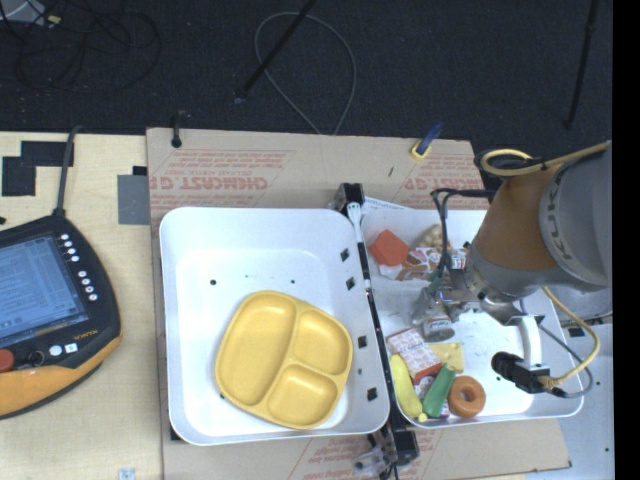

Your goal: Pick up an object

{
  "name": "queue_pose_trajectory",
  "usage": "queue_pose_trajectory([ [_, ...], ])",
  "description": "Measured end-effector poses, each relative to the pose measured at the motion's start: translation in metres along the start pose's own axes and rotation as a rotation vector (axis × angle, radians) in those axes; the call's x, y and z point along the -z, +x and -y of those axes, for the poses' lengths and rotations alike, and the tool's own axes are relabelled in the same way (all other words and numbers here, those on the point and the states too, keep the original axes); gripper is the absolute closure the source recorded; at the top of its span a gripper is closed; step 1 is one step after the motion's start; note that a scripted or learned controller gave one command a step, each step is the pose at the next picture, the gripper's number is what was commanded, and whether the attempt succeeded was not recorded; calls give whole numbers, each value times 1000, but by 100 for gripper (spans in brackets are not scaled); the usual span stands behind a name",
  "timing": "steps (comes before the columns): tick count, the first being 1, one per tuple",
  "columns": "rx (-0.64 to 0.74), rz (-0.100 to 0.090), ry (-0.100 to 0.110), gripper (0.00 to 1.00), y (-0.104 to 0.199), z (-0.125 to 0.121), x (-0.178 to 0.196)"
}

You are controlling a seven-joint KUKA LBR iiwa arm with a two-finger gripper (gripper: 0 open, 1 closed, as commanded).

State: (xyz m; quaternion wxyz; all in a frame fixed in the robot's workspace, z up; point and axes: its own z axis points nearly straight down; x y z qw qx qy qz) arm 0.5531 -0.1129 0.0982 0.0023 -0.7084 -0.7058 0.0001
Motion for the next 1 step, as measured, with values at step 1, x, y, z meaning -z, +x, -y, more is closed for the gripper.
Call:
queue_pose_trajectory([
  [1,10,1,-8,100,58,9,94],
])
